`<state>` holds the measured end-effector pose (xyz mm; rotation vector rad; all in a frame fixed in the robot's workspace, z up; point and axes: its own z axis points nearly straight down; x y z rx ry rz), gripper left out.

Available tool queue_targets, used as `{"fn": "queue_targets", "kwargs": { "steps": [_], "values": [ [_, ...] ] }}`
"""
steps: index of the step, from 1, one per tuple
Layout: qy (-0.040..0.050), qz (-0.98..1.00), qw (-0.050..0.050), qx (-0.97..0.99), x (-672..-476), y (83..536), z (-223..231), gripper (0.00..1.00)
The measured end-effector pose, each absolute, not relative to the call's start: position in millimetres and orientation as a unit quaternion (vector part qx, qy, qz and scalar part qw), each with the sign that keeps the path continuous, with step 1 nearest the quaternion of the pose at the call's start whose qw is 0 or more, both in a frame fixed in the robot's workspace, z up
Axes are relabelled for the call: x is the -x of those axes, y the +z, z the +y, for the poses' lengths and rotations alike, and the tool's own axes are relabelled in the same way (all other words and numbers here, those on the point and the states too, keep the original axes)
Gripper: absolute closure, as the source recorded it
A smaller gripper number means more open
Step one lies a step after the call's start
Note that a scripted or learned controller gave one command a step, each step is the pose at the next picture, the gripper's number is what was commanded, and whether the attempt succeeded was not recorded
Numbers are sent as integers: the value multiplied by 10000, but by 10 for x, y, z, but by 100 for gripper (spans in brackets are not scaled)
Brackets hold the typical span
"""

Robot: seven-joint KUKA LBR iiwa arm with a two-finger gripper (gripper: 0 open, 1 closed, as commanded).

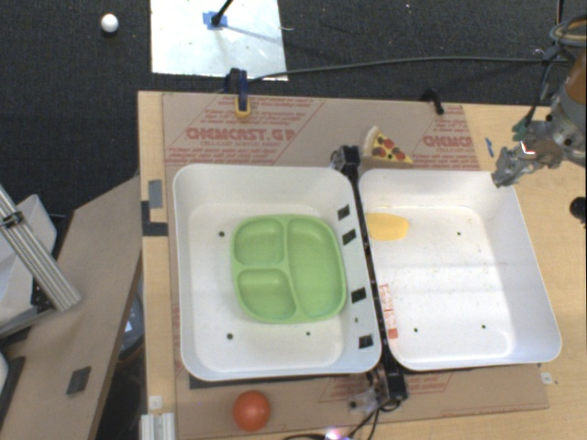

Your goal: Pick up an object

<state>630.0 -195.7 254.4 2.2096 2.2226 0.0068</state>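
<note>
A flat yellow object [387,226] lies in the right bin [514,337], near its back left corner. A green divided tray [287,267] lies in the left bin [206,337]. My gripper [510,167] hangs at the far right, above the right bin's back right corner and well away from the yellow object. Nothing is visible between its tips.
A toy pizza slice [386,147] lies on the board behind the bins. An orange ball [251,410] sits in front of the left bin. A small white ball [110,23] lies on the dark floor at the back left. A clamp [239,91] grips the board's rear edge.
</note>
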Motion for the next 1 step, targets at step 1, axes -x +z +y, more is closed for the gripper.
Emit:
{"fn": "queue_targets", "kwargs": {
  "steps": [1],
  "values": [
    [13,7103,7,-7039,-6200,2600,-1494,100]
  ]
}}
